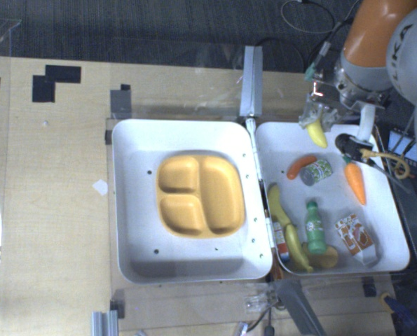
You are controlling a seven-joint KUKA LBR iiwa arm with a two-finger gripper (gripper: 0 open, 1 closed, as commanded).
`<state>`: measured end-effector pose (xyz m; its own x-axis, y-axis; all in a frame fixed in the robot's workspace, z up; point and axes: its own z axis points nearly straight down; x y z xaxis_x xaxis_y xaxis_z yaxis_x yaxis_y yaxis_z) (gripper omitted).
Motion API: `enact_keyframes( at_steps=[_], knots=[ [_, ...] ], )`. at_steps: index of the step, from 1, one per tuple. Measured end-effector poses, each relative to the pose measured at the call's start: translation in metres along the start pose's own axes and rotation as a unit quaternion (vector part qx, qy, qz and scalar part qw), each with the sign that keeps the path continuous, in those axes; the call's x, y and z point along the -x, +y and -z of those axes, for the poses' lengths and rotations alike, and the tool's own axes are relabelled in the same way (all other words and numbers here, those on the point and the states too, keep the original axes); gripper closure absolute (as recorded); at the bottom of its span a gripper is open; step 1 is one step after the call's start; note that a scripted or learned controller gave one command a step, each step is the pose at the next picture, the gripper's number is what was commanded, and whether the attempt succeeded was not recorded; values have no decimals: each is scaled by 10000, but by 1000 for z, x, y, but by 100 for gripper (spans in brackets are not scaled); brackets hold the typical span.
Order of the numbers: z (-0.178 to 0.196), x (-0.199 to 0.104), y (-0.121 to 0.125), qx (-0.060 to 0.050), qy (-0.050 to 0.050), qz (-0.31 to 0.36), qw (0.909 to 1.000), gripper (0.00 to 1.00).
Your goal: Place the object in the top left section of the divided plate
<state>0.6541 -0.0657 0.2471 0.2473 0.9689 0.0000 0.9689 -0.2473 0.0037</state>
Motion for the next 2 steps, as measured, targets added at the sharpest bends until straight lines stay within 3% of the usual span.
enact_keyframes(
  at_steps=[1, 2],
  knots=[
    [-39, -6, -150, -4, 8, 377, 9993, 100],
    [-40, -88, -132, -8, 8, -247, 9997, 100]
  ],
)
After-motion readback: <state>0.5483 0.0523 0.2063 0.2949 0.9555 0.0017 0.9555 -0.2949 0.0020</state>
